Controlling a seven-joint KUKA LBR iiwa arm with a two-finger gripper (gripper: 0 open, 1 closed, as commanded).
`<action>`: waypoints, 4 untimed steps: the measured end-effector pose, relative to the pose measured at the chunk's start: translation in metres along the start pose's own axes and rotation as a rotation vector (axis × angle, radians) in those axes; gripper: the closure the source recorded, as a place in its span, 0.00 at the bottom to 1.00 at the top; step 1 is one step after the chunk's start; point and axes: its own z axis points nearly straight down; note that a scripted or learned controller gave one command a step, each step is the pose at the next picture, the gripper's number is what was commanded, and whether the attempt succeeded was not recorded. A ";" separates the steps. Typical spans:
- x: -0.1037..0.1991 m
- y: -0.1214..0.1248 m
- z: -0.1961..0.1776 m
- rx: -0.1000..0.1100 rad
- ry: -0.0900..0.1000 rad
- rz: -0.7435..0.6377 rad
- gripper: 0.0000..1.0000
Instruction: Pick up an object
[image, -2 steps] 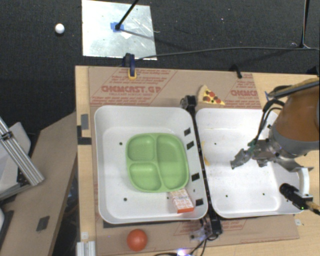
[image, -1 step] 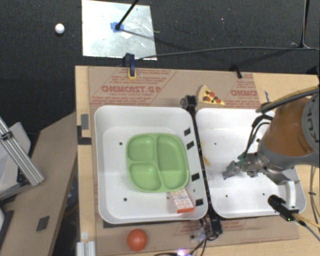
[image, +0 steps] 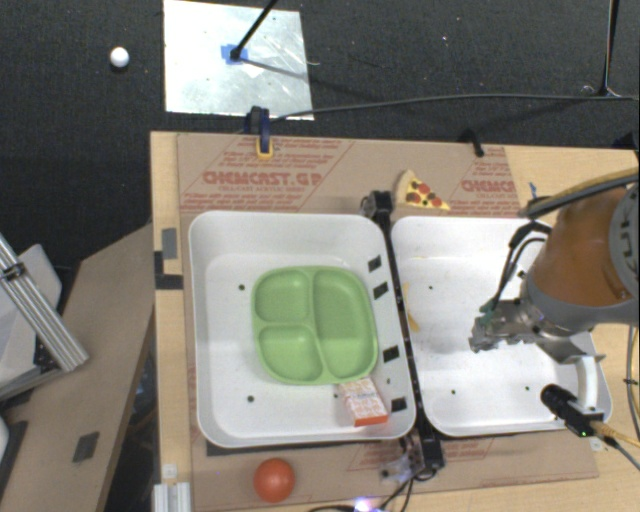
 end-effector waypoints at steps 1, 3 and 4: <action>-0.002 0.011 -0.057 -0.004 -0.001 -0.002 1.00; -0.009 0.010 -0.126 -0.001 0.000 -0.002 1.00; 0.035 0.017 -0.116 0.001 0.002 -0.006 1.00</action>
